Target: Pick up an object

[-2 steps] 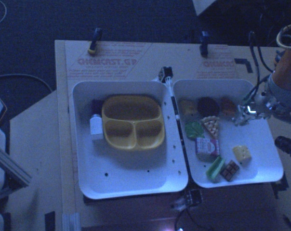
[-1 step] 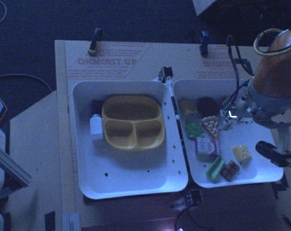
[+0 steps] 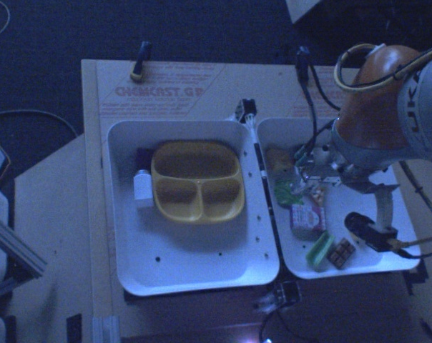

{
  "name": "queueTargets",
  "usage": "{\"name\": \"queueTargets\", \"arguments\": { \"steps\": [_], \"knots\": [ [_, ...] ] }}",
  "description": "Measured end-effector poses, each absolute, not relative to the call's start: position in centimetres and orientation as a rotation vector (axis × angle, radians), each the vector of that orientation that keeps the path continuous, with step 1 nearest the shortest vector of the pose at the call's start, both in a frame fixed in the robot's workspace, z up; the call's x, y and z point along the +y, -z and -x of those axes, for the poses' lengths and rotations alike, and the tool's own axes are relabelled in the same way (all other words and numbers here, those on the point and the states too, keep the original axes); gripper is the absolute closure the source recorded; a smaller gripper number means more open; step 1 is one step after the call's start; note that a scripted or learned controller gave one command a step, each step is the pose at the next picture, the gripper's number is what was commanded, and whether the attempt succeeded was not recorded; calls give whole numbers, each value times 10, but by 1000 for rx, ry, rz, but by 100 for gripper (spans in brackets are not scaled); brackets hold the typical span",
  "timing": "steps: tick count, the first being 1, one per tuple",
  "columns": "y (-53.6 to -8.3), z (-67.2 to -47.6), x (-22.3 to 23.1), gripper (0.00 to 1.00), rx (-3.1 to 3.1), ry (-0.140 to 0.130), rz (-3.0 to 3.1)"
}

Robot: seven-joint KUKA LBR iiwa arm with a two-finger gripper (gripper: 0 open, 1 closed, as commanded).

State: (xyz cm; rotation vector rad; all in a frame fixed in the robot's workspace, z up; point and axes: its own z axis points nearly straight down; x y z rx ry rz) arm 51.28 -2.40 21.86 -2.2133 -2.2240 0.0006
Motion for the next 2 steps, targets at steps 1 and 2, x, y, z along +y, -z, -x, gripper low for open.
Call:
{"name": "queueTargets", "arguments": {
  "steps": [1, 2],
  "knots": [
    [-231, -518, 27, 100, -2229, 4, 2216],
    [-216, -516, 74, 100, -2224, -3, 2214]
  ]
}}
